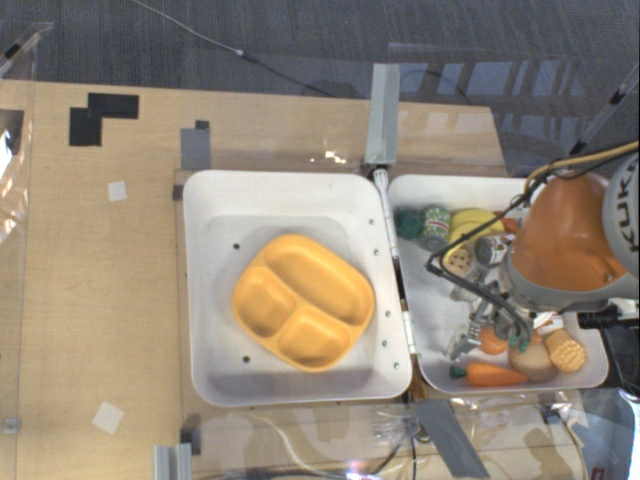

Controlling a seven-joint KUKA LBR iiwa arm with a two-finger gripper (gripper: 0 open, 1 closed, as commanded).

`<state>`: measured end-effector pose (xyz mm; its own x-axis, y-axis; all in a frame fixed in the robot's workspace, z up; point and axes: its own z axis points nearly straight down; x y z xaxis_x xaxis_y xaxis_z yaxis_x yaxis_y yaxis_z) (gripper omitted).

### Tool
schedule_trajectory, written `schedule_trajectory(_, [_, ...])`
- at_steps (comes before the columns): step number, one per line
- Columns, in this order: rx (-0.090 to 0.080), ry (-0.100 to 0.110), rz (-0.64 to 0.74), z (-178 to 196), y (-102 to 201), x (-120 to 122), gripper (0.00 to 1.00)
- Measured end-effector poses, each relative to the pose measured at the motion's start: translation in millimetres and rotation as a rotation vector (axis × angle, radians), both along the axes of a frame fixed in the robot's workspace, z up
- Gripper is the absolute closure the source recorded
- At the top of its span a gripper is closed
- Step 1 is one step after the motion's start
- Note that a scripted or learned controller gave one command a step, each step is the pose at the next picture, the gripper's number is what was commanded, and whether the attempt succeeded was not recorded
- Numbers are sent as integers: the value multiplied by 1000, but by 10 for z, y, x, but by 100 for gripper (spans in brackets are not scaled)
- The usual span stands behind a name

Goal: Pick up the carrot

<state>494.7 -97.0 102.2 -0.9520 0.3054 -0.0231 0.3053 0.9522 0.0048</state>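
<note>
Carrot (pixel 493 375) below "KU"-lettered arm (pixel 620 218)

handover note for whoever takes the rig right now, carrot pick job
Gripper: down inside the right bin, over the pile of toy food; whether it is open or shut cannot be made out, and nothing is visibly held.
Carrot: lying flat near the front wall of the right bin, just in front of the gripper, beside a beige round item.
Left bin: holds the yellow divided plate.
Done: arm positioned over the right bin.
Left: grasp the carrot and lift it.
</note>
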Motion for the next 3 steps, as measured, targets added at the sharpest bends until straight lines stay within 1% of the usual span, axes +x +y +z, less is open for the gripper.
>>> schedule_trajectory(1, [-2, 7, 24, -121, 101, -30, 0])
schedule_trajectory(2, [8, 10, -442, 886, -493, 673, 0])
schedule_trajectory(3, [14, 18, -892, 440, -582, 184, 0])
